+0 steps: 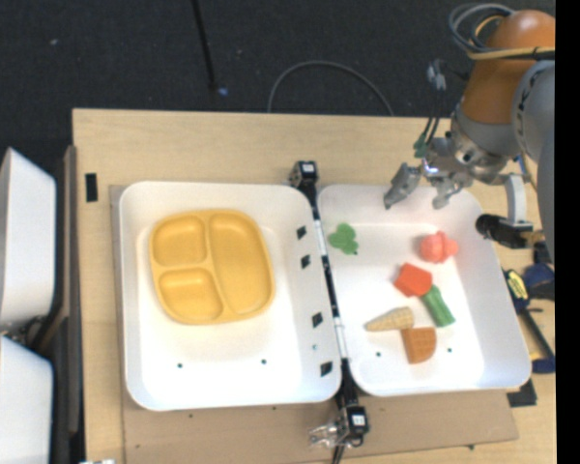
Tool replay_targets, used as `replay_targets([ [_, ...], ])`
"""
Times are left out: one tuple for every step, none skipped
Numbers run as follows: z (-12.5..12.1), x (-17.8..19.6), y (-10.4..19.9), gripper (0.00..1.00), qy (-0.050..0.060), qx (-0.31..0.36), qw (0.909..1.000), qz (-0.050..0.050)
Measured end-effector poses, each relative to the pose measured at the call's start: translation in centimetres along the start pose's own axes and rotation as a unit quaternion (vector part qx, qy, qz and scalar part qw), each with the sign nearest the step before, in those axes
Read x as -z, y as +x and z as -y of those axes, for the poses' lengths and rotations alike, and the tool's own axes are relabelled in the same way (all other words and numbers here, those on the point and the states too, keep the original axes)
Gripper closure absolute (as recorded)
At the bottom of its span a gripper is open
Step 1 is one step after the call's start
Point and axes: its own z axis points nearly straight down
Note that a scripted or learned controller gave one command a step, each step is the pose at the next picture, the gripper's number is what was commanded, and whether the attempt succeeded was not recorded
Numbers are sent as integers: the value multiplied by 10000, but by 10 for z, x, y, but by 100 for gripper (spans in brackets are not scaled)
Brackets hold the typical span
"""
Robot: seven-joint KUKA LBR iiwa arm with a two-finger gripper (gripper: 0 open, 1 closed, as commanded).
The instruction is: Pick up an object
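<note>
Gripper (423, 190) spread, nothing between fingers, at 12 o'clock over right bin (367, 211). Pink piece (436, 247) near centre; red block (414, 279), green stick (438, 308) toward 6 o'clock. Yellow tray (212, 265) in left bin (135, 356).

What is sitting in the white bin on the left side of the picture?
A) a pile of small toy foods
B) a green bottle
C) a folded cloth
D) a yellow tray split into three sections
D: the left bin holds a yellow divided tray with three compartments, while the small toy pieces, such as the green leafy piece, lie in the right bin.
</note>
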Motion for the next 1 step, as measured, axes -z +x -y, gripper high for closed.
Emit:
replay_targets([
  [-3, 10, 0, 0, -75, 14, 10000, 8],
])
